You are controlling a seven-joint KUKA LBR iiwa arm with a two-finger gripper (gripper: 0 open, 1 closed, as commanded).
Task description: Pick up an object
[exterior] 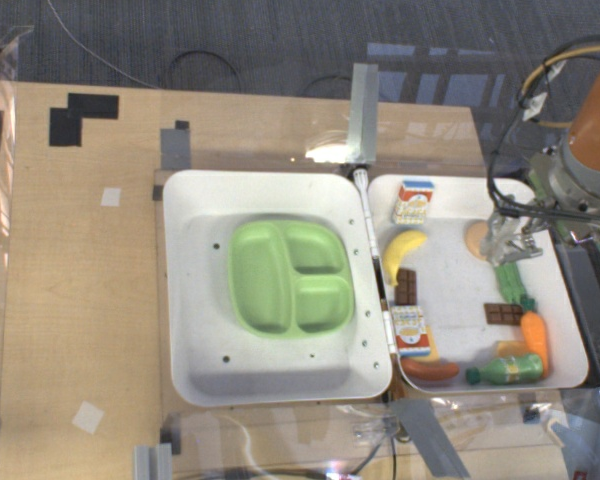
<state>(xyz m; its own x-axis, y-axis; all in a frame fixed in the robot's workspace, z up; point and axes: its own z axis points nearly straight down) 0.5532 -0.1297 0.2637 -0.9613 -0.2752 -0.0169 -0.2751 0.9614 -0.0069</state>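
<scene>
The left bin holds a green divided plate. The right bin holds the small things: a carrot, a green bottle, a banana, a sausage, two small cartons, two chocolate pieces, a green vegetable and a tan disc. The gripper hangs low just beside the disc, above the green vegetable; whether it grips anything cannot be told.
</scene>
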